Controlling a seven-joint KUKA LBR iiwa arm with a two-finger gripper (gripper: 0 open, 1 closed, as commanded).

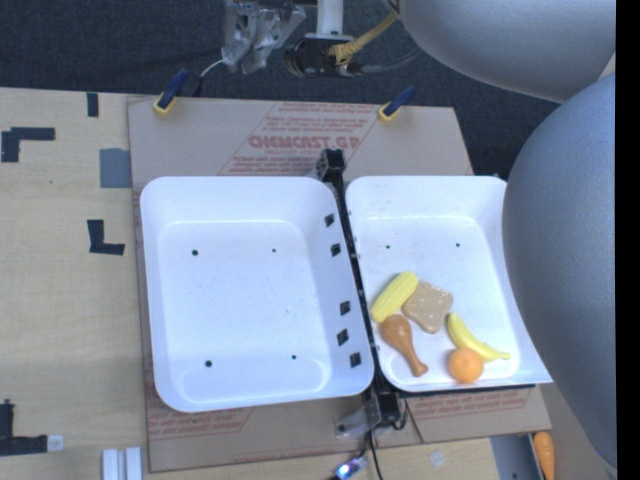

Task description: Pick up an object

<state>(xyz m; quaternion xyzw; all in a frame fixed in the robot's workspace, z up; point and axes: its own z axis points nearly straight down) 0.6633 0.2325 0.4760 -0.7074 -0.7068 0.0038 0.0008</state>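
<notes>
The gripper [255, 43] is hanging at the far edge beyond the bins with nothing between its fingers, whose spread I cannot quite tell, while the toy food, such as the corn cob [395, 296], is lying in the right bin [425, 208], toward its near right.

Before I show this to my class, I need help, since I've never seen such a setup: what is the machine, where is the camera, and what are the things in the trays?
The picture comes from one fixed camera above the bench, looking down at a slant. The big grey curved shapes on the right are the robot arm, close to the lens. Its pincer hangs at the top, beyond the bins, above the dark floor; I can't tell if it is open. Two shallow white bins sit side by side on a cardboard sheet. The right bin holds toy food: a corn cob, a toast slice, a chicken drumstick, a banana and an orange. Nothing is being held.
</notes>
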